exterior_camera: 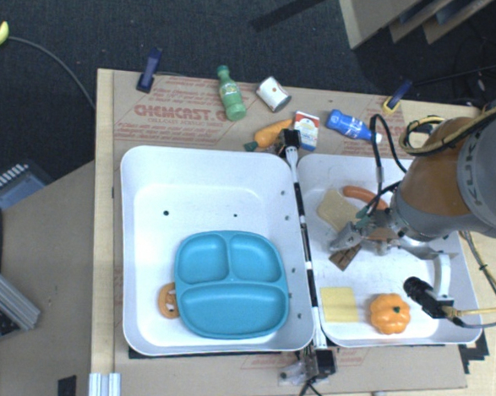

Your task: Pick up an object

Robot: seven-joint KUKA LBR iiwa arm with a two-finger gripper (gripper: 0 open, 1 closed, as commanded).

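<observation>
Fingers of my gripper point(346, 242) hang low in the right bin point(463, 335), and I cannot tell how wide they stand. A tan block point(335, 209) sits just above them, a yellow sponge point(339, 304) below, a small pumpkin point(390, 314) below-right.

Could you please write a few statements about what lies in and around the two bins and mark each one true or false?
1. The blue divided plate lies in the left bin. True.
2. The small orange pumpkin sits in the left bin. False: it is in the right bin, near its front edge.
3. The green bottle lies outside both bins, on the board behind them. True.
4. The yellow square lies on the blue plate. False: it lies in the right bin, beside the pumpkin.
5. The gripper is over the right bin. True.
</observation>
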